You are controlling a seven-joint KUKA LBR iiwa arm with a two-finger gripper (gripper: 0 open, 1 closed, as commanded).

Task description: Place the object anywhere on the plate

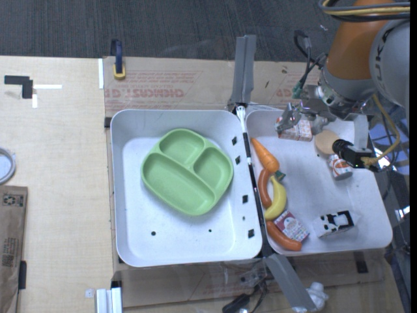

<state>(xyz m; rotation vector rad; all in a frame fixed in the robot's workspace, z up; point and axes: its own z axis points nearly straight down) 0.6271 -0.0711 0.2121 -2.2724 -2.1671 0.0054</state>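
A green three-compartment plate lies in the left bin with nothing on it. My gripper hangs low over the far left corner of the right bin. Right under it sits a small pinkish carton; whether the gripper touches it is unclear. Loose in the right bin are a carrot, a banana, a long red sausage, a red-and-white packet, a black-and-white carton, a small can and a beige round piece.
A grey divider post rises between the bins at the back. The arm's cables and a black connector hang over the right bin's far right side. A yellow-and-blue clamp sits on the cardboard behind the left bin.
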